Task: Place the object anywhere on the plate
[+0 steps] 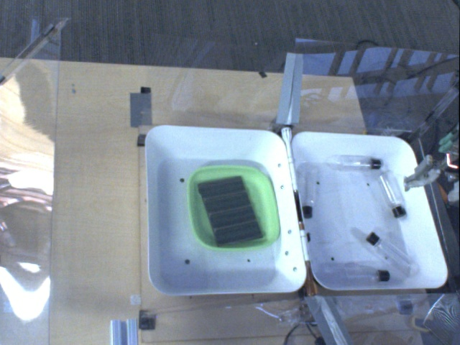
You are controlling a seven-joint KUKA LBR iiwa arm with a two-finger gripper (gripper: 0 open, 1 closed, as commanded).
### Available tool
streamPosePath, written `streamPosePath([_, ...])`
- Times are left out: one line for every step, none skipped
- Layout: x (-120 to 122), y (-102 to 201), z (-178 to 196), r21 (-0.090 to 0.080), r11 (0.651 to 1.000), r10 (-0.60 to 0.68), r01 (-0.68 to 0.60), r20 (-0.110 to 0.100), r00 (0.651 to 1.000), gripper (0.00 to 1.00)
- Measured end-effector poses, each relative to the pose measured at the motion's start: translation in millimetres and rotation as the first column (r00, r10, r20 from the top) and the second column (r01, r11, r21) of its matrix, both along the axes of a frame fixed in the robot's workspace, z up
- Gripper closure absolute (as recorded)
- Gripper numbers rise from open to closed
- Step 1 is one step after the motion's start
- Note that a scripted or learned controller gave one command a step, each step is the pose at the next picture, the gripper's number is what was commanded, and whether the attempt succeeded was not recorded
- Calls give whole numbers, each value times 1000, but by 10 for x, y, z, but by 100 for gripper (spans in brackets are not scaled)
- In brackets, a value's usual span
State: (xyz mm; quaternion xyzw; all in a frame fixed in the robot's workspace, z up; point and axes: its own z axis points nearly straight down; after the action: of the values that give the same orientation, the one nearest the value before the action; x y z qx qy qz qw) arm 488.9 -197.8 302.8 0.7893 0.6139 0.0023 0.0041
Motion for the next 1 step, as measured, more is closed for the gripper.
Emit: streamPosePath([99,-3,1352,-4,992,122,-122,4,992,0])
